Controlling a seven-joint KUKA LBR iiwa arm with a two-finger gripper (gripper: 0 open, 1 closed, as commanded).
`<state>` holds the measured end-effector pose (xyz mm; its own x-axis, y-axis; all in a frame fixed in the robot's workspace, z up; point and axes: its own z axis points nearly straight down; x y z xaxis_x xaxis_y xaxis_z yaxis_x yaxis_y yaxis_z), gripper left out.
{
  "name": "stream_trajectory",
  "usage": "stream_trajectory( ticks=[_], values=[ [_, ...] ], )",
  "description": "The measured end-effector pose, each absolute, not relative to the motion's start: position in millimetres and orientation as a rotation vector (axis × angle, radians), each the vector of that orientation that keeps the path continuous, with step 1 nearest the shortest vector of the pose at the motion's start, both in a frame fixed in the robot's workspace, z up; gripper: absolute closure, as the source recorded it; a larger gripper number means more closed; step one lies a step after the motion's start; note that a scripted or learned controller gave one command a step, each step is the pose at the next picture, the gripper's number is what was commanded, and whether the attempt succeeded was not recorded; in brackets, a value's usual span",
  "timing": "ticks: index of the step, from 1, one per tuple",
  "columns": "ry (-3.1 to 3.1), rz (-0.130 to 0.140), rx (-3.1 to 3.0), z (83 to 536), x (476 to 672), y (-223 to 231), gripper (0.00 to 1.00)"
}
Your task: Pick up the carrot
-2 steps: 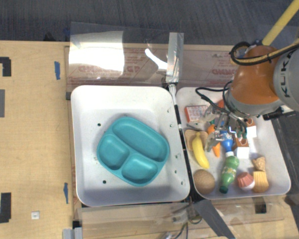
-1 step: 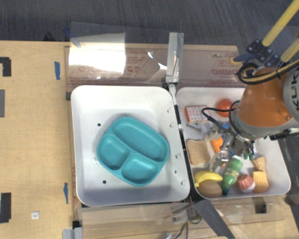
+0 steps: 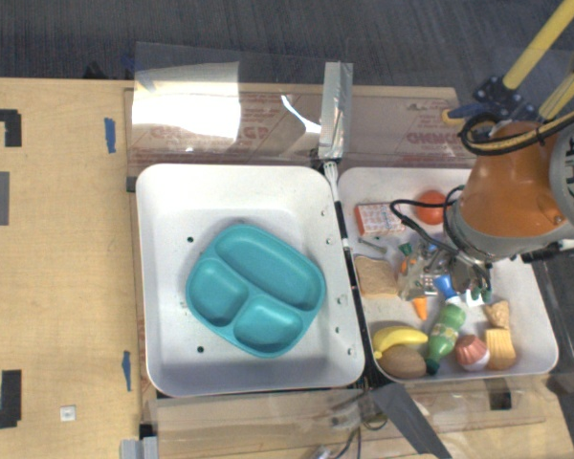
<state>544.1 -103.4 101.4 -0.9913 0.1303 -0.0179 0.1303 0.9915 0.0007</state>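
Over the right white bin (image 3: 545, 352) | grey arm's two-finger gripper (image 3: 438, 277) hangs low amid crowded toy food | small orange carrot (image 3: 419, 306) lies just below it, beside green bottle (image 3: 447, 330) | grip state: cannot tell | carrot not lifted

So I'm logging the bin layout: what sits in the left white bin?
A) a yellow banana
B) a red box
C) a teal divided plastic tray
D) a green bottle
C: the teal divided plastic tray lies in the left white bin; the banana and green bottle lie in the right bin.
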Motion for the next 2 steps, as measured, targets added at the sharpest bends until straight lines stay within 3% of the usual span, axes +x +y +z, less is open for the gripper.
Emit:
stream_trajectory(
  ticks=[1, 2],
  values=[
    [3.122, 0.003, 0.169, 221.5, 557.8, -36.6, 1.0],
    [3.132, 0.002, 0.175, 216.9, 555.5, -38.5, 0.0]
  ],
)
